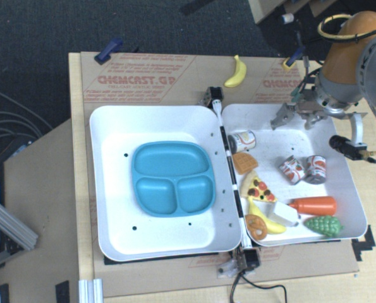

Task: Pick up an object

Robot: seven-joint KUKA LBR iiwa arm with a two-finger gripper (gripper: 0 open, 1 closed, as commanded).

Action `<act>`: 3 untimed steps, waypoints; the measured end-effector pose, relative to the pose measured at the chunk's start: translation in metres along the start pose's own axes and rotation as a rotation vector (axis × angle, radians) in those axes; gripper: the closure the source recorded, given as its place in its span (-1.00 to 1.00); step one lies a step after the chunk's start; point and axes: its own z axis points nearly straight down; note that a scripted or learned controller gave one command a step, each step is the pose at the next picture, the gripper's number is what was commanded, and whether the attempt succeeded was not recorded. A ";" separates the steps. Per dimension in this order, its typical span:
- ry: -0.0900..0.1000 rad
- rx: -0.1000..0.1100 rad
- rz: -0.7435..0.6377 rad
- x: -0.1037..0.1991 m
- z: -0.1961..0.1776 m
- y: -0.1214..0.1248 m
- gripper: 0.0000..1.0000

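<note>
My two-finger gripper (296, 114) hangs over the far end of the right-hand shallow white plastic bin (347, 188), toward 12 o'clock of that bin, fingers spread wide with nothing between them. Candidate objects all lie nearer the camera: a small cylindrical can with a white label (242, 141) at about 8 o'clock from me, against the bin's left wall; two crumpled red-and-white cans (303, 168) at about 6 o'clock, lying side by side and touching. Farther on are a tan cookie-like disc (244, 163), a pizza-slice toy (260, 190), an orange plastic carrot (313, 204), green plastic grapes (322, 225) and a yellow plastic banana with a white block and a pretzel (266, 218), crowded together. My judgement: take the labelled can, which stands apart from the rest. Straddle it across its narrow axis, descend straight, keep the left finger off the bin wall, close only once low. The left-hand bin holds a blue compartment tray (172, 177).
</note>
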 end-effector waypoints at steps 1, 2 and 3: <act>0.005 0.011 0.005 -0.001 0.032 -0.028 -1.00; 0.005 0.008 0.005 -0.001 0.021 -0.027 1.00; 0.005 0.008 0.006 -0.001 0.021 -0.027 -1.00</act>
